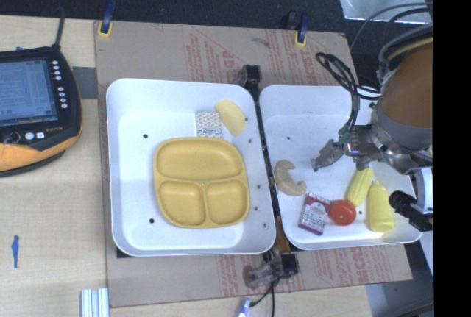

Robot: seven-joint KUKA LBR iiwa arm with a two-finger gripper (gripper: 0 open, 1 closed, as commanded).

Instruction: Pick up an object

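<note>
Brown cardboard (pixel 184 51) with unreadable red print covers the bench under both white bins (pixel 132 234); dark carpet lies at twelve o'clock. Gripper (pixel 324 159) hangs open, empty, above the right bin; corn (pixel 359 186) at its four o'clock.

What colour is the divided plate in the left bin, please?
The divided plate is pale yellow, seen clearly in the camera view.
</note>
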